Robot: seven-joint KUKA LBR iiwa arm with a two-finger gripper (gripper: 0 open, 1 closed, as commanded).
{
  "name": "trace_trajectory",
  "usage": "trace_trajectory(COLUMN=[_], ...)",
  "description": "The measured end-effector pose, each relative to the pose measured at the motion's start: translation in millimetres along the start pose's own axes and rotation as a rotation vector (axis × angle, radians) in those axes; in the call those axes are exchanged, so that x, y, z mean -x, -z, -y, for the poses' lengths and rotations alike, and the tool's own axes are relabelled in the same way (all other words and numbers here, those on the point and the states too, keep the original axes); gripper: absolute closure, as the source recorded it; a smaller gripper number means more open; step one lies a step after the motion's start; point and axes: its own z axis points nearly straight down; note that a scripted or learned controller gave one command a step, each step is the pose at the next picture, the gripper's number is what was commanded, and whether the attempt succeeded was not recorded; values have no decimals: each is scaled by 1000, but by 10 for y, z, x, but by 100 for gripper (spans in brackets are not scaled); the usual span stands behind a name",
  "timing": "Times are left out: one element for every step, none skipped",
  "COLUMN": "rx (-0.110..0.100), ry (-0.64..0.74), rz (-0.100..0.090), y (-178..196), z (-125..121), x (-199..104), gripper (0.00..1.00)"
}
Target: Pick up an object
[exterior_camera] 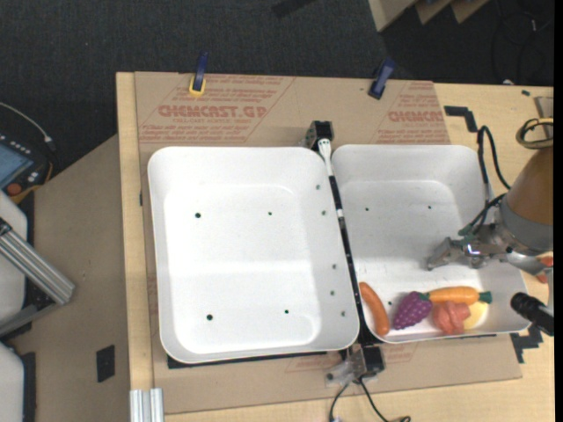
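In the right bin (413, 170), near its right wall, I saw the gripper (450, 255) reaching in from the right side of the camera view, with the arm's (534, 202) orange band above the wrist. The gripper sat low over the bare white floor of that bin, just above the cluster of toy food, and no object was visible between its fingers. I could not tell from this view whether the jaws were apart or together. The candidate objects lay along the near edge of the right bin: a sausage (374, 308) tilted at the near-left corner, a bunch of purple grapes (411, 310) just beside it, then a carrot (457, 295) lying across the top of a red piece (448, 317) and a pale yellow piece (476, 316). The left bin (237, 253) lay alongside, touching the right bin at the centre divide.
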Motion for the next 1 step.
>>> trace_trajectory(rx=[2], ry=[1], rz=[-2], y=[167], z=[-277], x=[127], gripper=[0])
